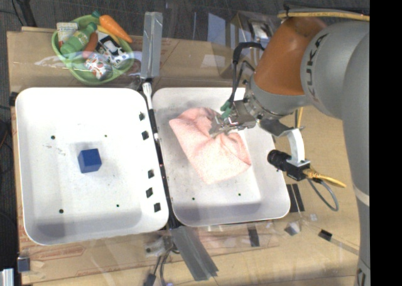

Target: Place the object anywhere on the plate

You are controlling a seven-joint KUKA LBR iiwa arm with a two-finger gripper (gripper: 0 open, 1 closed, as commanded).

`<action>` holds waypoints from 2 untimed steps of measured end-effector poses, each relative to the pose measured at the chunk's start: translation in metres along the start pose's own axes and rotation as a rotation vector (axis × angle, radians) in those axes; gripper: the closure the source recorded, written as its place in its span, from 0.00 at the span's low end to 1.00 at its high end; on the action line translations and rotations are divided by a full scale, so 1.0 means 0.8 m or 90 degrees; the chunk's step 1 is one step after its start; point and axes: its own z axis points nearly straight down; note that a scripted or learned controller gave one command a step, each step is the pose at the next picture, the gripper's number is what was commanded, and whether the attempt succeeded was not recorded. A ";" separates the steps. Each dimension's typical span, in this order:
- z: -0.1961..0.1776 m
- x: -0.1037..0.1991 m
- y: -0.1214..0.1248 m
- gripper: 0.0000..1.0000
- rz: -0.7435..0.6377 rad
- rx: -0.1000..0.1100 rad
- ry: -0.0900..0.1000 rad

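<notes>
The pink cloth (210,143) lies crumpled in the right bin (276,206), spread from the bin's upper middle down toward its centre, and it gathers into a ridge under the gripper (224,122), which sits right on its upper right part. The bunching there suggests the fabric is being pinched or pressed, but whether the jaws are apart, together or clamped on the cloth cannot be told from this angle. No plate is recognisable; the bins seem the likely stand-in. In the left bin (38,171), a small blue cube (90,159) rests left of centre, well apart from the cloth. The arm (314,65) reaches in from the right, and its grey casing bears the letters "KUKA" beside the orange band. At the upper left of the frame, a green bowl (94,76) holds toy food, including a carrot (114,26).
</notes>
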 end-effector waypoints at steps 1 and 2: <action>-0.001 0.000 0.001 1.00 -0.003 0.001 0.000; 0.012 0.058 0.033 1.00 -0.261 0.002 0.001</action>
